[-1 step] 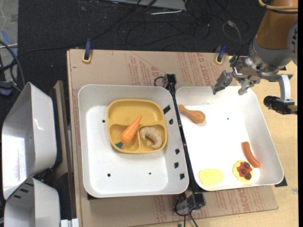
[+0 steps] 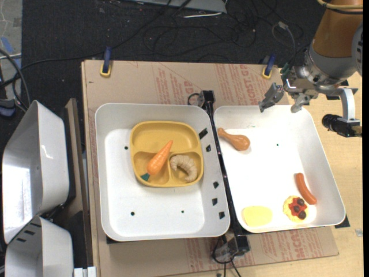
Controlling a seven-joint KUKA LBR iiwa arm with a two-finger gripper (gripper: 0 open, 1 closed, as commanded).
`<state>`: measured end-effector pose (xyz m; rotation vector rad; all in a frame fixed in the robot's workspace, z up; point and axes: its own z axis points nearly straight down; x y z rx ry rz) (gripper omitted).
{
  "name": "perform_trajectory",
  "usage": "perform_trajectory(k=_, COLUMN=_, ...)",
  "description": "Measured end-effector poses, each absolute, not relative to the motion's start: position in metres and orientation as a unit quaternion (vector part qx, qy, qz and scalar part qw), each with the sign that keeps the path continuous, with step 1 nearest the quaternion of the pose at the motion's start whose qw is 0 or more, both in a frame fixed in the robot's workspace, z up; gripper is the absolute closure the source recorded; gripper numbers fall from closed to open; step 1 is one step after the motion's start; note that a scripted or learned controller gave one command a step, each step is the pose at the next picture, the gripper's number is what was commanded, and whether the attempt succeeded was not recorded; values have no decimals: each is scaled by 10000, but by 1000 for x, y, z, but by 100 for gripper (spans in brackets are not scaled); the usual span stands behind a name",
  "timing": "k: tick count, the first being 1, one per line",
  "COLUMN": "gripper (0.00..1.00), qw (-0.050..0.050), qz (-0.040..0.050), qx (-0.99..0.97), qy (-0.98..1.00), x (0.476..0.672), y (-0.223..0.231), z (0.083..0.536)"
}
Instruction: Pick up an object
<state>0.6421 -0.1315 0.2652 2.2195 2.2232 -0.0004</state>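
In the left bin (image 2: 115,212) a yellow divided plate (image 2: 167,133) holds a toy carrot (image 2: 159,157) and a shrimp (image 2: 185,166). The right bin (image 2: 271,172) has a chicken drumstick (image 2: 234,139) near its top left, a yellow disc (image 2: 256,215), a small pizza (image 2: 297,208) and a sausage (image 2: 305,188) lower down. The gripper (image 2: 284,100) hangs over that bin's far edge, jaws spread apart with nothing between them.

Position: mounted above the bench (image 2: 173,74), fixed.
Direction: looked down at a slant, far edge of bench toward top of frame.
Distance: far enough to take in both white bins whole, left bin (image 2: 115,212) and right bin (image 2: 277,126) side by side at centre.
Edges: dark floor with cables (image 2: 173,27) beyond the bench at top.
Arm entry: reached in from upper right, orange band (image 2: 340,16) cut by frame corner.
Views: single camera.
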Motion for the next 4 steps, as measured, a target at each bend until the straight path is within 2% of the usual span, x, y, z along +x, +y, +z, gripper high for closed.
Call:
perform_trajectory(k=2, gripper=0, qw=-15, qz=-14, qx=7074, qy=7068, x=630, y=-128, z=154)
perform_trajectory(k=3, gripper=0, qw=-11, qz=-11, qx=7062, qy=7080, x=635, y=-122, z=108)
perform_trajectory(k=4, gripper=100, qw=18, qz=4, qx=7066, qy=7076, x=637, y=-123, z=123)
